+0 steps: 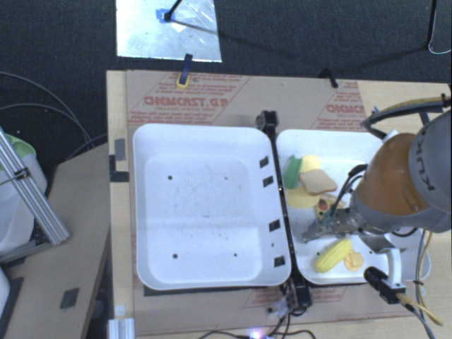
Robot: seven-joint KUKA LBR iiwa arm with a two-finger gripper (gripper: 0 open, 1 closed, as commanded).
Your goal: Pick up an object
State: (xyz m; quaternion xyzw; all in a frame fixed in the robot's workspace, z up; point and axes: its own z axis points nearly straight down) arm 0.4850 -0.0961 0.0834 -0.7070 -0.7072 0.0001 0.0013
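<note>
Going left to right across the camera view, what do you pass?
Left bin → green toy → slice of bread → corn cob → arm's orange band.

So the arm point(424, 168) is chunky grey, rounded casing, with a big glossy orange band point(388, 175) wrapping it above the wrist. Dark KUKA lettering runs up the grey shell. Black cables loop alongside, and the metal pincer point(318, 228) looks silvery-grey.
</note>
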